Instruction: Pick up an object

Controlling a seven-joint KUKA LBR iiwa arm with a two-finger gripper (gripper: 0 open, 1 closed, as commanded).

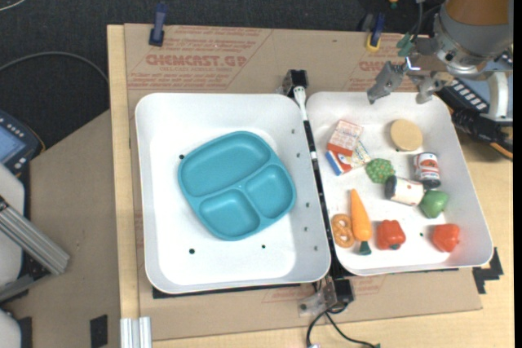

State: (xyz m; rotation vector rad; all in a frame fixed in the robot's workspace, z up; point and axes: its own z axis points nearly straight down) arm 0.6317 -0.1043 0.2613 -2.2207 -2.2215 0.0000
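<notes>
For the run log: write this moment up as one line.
arm: gripper open above right bin's far edge | held: nothing | right bin: carrot, round cracker, other toy foods | left bin: teal divided plate

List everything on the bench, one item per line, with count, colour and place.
bins: 2, white, side by side on the board
divided plate: 1, teal, left bin
carton: 1, red and white, right bin, upper left
round biscuit: 1, tan, right bin, top
broccoli: 1, green, right bin, centre
can: 1, red and white, right bin, right side
carrot: 1, orange, right bin, lower left
pretzel: 1, orange-brown, beside the carrot
clamps: 2, blue, board's far edge
gripper: 1, grey, open, above the right bin's far edge
</notes>
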